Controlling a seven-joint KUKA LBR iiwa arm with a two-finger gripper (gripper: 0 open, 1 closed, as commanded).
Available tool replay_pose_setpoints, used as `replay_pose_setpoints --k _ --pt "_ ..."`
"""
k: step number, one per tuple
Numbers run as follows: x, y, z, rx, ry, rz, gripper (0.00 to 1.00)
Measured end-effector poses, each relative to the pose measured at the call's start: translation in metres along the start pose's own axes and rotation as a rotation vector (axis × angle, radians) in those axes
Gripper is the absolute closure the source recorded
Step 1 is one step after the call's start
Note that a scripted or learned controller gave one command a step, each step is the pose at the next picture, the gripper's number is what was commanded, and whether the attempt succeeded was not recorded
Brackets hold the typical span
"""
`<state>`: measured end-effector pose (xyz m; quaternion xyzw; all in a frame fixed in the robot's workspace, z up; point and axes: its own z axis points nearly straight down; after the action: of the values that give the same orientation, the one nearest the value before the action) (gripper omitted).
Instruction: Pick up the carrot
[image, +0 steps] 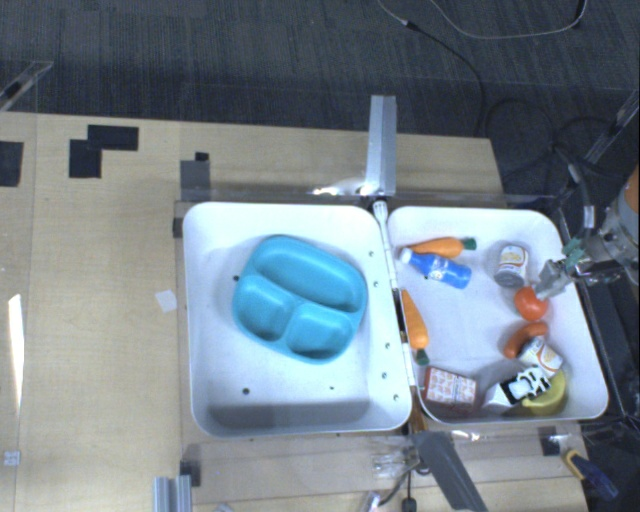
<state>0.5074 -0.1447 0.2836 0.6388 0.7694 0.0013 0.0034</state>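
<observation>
Gripper (556, 277) hovers at right bin's (572, 240) far edge, just above a tomato (530, 302); can't tell if jaws are apart. Carrot (414, 322) lies untouched vs. the bin's left wall. Pickup not yet begun; approach and grasp remain.

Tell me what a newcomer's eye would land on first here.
First the big blue divided tray, alone in the left bin. Then the bright clutter in the right bin: two carrots, one by the far wall above a blue bottle, one along the left wall. The tool hovers at the right edge.
</observation>
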Motion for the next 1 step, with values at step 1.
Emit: replay_pose_setpoints --k 1 --pt "-0.0170 -0.0224 -0.0013 0.000 0.000 -0.005 1.00"
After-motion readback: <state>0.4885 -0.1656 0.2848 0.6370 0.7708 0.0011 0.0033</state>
